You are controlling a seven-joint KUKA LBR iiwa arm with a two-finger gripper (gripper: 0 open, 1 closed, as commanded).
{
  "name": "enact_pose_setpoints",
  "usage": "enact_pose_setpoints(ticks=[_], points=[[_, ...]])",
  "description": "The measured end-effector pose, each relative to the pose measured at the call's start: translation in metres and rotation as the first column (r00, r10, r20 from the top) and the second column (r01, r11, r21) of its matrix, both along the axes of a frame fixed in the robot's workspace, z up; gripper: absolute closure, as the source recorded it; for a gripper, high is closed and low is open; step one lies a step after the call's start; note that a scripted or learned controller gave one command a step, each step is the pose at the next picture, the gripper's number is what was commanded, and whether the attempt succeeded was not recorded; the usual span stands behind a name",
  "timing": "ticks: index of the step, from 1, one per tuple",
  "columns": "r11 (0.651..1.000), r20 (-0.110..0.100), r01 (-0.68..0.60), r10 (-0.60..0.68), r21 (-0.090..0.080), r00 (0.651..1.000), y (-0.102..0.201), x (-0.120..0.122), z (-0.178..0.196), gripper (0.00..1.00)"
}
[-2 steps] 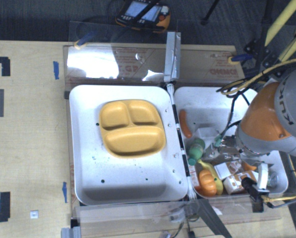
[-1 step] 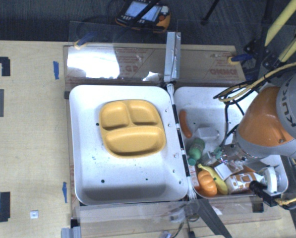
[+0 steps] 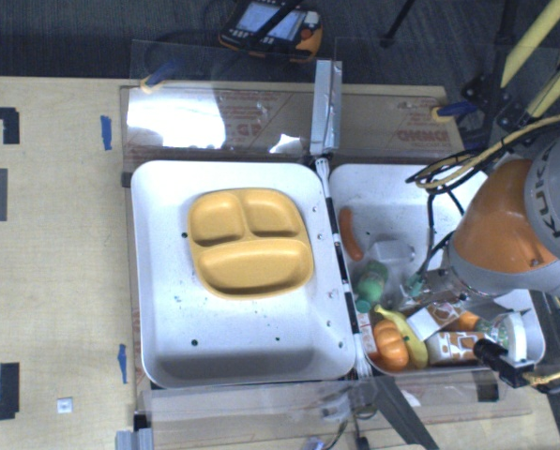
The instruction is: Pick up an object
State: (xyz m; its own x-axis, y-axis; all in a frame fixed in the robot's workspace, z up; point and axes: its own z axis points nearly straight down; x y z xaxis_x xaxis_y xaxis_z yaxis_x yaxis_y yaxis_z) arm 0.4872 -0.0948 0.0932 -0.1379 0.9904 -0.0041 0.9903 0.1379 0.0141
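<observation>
My gripper (image 3: pixel 428 293) reaches down into the right bin (image 3: pixel 392 195), under the orange-banded wrist, among a cluster of small items. Just to its left lie a green bottle (image 3: pixel 368 287) and a yellow banana (image 3: pixel 403 326), with an orange pumpkin-like piece (image 3: pixel 388 344) at the bin's front edge. Below the gripper sits a white and brown carton (image 3: pixel 456 345). A white bottle with a green band (image 3: pixel 516 336) lies to the right. Against the left wall rests an orange sausage-shaped piece (image 3: pixel 350 232). The wrist hides whatever is right under it.
The left bin (image 3: pixel 158 279) holds a yellow divided plate (image 3: pixel 249 242) in its upper middle. A clear divider wall (image 3: pixel 325 111) stands behind the bins. A handheld controller (image 3: pixel 268 26) lies on the floor at the back.
</observation>
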Motion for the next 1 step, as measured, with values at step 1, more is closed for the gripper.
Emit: enact_pose_setpoints(ticks=[1], points=[[0.979,-0.018,0.202,-0.202,0.001,0.979,0.0372,0.0020,0.0991,1.00]])
